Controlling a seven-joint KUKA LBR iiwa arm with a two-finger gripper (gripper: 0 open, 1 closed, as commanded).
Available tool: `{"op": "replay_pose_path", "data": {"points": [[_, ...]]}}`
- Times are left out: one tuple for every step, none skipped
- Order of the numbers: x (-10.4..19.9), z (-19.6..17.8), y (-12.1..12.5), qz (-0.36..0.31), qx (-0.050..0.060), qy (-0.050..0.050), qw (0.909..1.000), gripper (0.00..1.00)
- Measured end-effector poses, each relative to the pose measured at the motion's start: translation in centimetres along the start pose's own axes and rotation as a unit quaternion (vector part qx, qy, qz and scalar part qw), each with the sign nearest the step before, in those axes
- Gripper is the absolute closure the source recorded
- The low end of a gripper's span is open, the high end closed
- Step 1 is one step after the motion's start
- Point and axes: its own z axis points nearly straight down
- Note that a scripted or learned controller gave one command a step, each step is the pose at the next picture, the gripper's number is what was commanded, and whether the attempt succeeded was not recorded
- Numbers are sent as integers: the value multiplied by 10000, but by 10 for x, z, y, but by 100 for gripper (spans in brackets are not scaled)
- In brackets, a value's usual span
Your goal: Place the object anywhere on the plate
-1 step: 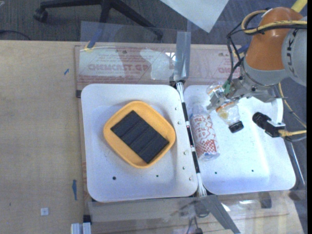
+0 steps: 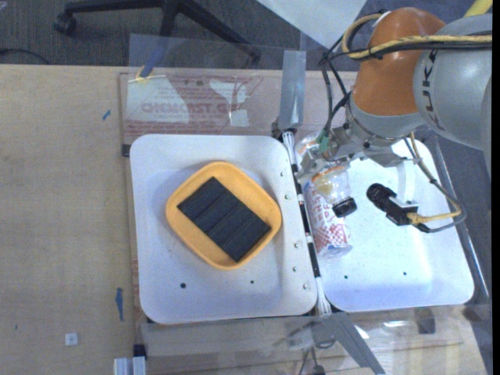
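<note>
Gripper (image 2: 326,156), fingers' state unclear, hovers above right bin (image 2: 437,280) holding a bottle (image 2: 328,213); left bin (image 2: 156,287) holds the yellow plate (image 2: 181,223).

A light wooden bench (image 2: 55,209) fills the frame's left and lower part. Behind it lies dark grey carpet (image 2: 94,45), where the black star base of an office chair (image 2: 172,10) stands, well away from the jaws.
</note>
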Motion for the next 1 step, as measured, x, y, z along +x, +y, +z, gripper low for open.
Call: {"op": "replay_pose_path", "data": {"points": [[0,-1,0,1,-6,-2,10000,0]]}}
